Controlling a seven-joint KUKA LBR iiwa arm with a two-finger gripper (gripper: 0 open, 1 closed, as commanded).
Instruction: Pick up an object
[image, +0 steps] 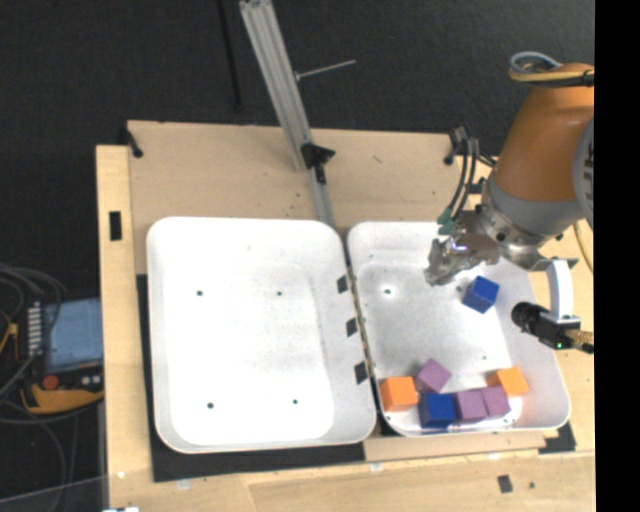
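Overhead slanted view of the bench (120, 300) with two shallow white bins side by side. The arm (540, 150) reaches in from the right and holds its gripper (445, 262) low over the upper part of the right bin (400, 250), just left of a lone blue block (481, 294); this placement suggests that the lone block, standing free of its neighbours and so easiest to approach, is the likely target. Whether the jaws are open or closed cannot be told, and no block is visible between them, so nothing appears to be held. The remaining blocks sit crowded along the near edge of the right bin, probably where they slid or were dropped: an orange block (399, 392), a second blue block (438, 409), a purple block (433, 376) above them, two more purple blocks (472, 405) (495, 400) side by side, and a second orange block (512, 380). Count: two blue, two orange, three purple, seven in all. The left bin (250, 330) holds no blocks
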